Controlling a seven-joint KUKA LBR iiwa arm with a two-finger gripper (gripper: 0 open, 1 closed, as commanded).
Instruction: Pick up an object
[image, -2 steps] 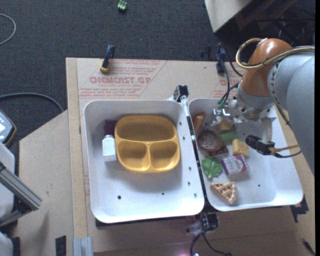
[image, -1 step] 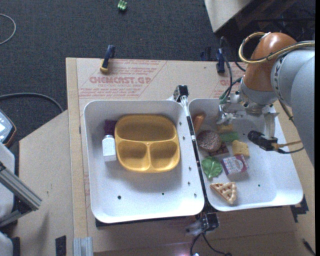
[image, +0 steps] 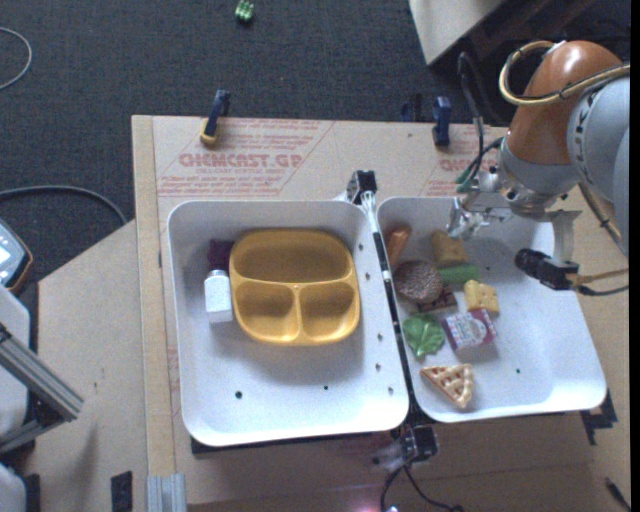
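Brown board (image: 270, 160) reads, seemingly, "CHEMCAST GP" in faded red

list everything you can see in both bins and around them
left bin: 1, white, left half of the bench
right bin: 1, white, beside the left bin
divided tray: 1, yellow, middle of left bin
small bottle: 1, white, left of the tray
dark purple item: 1, above the bottle, kind unclear
burger patty: 1, brown, right bin near the divider
leaf: 1, green, below the patty
waffle piece: 1, tan, front of right bin
cheese block: 1, yellow, mid right bin
small packet: 1, purplish, beside the leaf
clamps: 2, blue, back edge of the bench
arm: 1, grey and orange, from the right
gripper: 1, over the back of right bin
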